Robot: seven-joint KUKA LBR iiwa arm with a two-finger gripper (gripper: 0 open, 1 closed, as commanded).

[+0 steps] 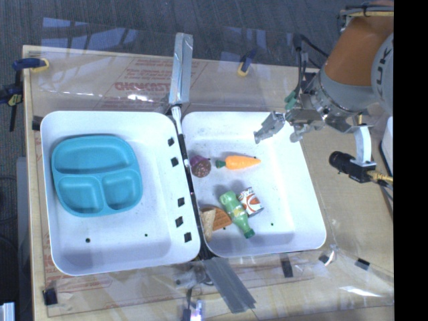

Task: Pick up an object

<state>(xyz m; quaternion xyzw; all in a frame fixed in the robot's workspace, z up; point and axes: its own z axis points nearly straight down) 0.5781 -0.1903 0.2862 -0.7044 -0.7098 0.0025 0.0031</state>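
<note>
Because the task names no particular object, the small orange plastic toy carrot (242, 162) is the most accessible candidate: it lies on its side in the upper middle of the right white bin (304, 179), green stem end toward the bin divider, apart from its neighbours. It is judged light, rigid and smooth, so it may slip or roll; the grasp belongs across its thicker middle, with the fingers set perpendicular to its long axis.

Just left of the carrot rests a small dark reddish round object (200, 166). Nearer the front wall lie a green plastic bottle-shaped toy (238, 212), a small red-and-white carton (251, 201) touching it, and a brown wedge-shaped piece (215, 218) beside the divider. These three are crowded and are judged harder to isolate.

The end effector (281, 130) hangs above the rear part of the right bin, up and to the right of the carrot and near it. Its two fingers stand apart with nothing between them. A short descent toward the front left is required to straddle the carrot.

The left white bin (100, 246) holds a blue compartmented plastic tray (97, 172). Both bins rest on the table (348, 273).
</note>
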